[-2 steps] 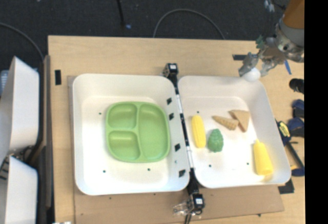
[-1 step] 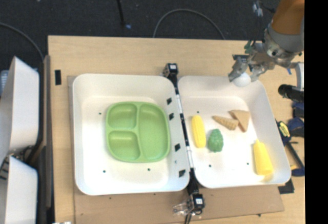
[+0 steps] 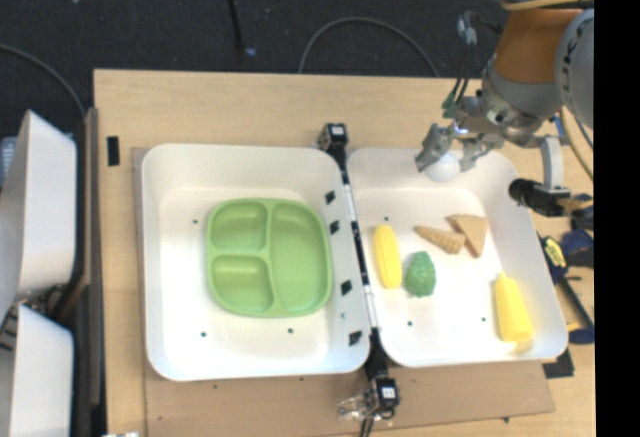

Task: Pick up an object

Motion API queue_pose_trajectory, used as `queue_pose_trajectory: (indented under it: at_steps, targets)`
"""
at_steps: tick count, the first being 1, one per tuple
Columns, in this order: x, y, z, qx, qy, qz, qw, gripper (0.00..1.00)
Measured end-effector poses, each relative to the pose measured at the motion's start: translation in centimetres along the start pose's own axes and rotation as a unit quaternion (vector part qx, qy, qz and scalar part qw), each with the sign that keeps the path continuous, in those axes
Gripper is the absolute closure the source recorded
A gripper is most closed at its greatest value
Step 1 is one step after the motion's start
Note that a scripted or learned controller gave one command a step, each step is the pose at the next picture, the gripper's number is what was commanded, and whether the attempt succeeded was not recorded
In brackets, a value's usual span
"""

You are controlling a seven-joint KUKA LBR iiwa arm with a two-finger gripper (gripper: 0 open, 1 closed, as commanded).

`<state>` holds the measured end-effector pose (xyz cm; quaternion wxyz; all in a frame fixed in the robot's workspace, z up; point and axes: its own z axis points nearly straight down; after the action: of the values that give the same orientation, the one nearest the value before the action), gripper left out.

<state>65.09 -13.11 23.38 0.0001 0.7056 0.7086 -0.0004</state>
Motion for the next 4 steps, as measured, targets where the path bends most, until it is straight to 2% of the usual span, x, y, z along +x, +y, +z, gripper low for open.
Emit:
queue_pose_trajectory:
  at_steps: [2,3,4]
  targets:
    - [9.2,-3.2,1.1,0.0,0.0,0.0,1.0,1.0]
    - [15.1,-4.7,-0.1,-0.001,0.002,-0.002,1.0,1.0]
    - [20.0,-6.1,0.7,0.0,0.001,-0.001,1.0,1.0]
